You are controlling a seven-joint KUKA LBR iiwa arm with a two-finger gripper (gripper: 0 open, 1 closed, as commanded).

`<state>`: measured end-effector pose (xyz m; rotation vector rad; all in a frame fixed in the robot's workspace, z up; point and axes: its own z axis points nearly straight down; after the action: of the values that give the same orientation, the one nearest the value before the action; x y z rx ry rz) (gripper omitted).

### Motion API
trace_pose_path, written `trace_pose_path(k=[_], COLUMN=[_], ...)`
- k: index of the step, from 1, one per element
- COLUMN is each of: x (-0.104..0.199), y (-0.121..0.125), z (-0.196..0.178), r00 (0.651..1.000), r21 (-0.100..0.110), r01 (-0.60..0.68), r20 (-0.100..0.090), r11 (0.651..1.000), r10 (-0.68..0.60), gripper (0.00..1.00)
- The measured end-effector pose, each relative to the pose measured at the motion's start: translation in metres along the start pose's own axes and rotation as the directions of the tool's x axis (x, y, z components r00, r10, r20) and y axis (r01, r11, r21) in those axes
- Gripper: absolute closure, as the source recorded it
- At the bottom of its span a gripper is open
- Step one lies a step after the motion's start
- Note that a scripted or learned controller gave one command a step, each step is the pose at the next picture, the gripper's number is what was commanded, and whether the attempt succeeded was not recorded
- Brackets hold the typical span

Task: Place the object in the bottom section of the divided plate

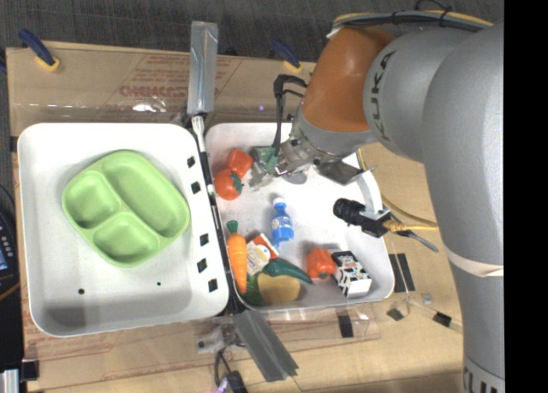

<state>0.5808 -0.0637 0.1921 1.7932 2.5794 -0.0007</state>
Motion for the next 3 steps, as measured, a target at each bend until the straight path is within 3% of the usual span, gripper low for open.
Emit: trace_pose_path(k=[1, 2, 3], x=[0.101, 0.184, 0.187], y=[0.042, 0.022, 0.079], z=[-0.069, -0.069, -0.059], r00=[0.995, 0.937, 1.000], r21=[0.001, 0.003, 0.002], r01=[-0.098, 0.351, 0.009], r20=[-0.001, -0.002, 0.000], r11=[0.995, 0.937, 1.000], r10=[0.098, -0.351, -0.009], gripper=[1.00, 1.00, 1.00])
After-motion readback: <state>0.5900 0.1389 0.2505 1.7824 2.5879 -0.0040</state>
